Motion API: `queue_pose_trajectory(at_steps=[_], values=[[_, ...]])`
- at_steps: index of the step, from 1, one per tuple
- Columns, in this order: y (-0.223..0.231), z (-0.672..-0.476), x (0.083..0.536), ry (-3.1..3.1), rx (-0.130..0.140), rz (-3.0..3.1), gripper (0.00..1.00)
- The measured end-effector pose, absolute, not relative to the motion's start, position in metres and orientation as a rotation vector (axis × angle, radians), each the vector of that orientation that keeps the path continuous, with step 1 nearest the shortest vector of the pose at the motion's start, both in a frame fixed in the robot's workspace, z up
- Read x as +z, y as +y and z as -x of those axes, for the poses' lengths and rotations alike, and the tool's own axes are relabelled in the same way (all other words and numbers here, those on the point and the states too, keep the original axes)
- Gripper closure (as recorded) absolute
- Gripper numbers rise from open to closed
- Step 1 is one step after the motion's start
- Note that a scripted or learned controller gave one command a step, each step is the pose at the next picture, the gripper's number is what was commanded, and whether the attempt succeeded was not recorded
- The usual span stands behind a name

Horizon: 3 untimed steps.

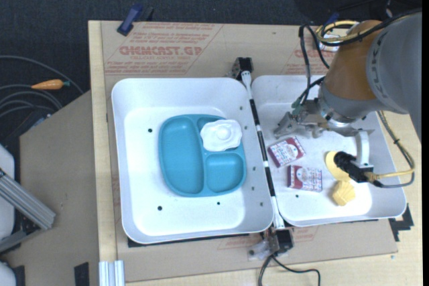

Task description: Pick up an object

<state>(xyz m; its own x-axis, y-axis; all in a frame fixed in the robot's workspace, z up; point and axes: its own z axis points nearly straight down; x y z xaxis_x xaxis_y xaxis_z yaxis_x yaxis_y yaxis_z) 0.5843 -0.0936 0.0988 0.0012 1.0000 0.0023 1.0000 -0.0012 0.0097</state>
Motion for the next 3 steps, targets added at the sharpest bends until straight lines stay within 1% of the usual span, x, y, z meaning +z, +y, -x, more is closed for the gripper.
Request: queue_pose_trajectory(at_steps=[1, 2, 3], values=[[-0.094, -0.585, 0.109, 2.215, 0.015, -2.219, 1.0], [-0.094, -0.585, 0.109, 2.215, 0.015, -2.219, 0.0], [-0.103, -0.629, 0.084, 2.223, -0.001, -2.22, 0.0]])
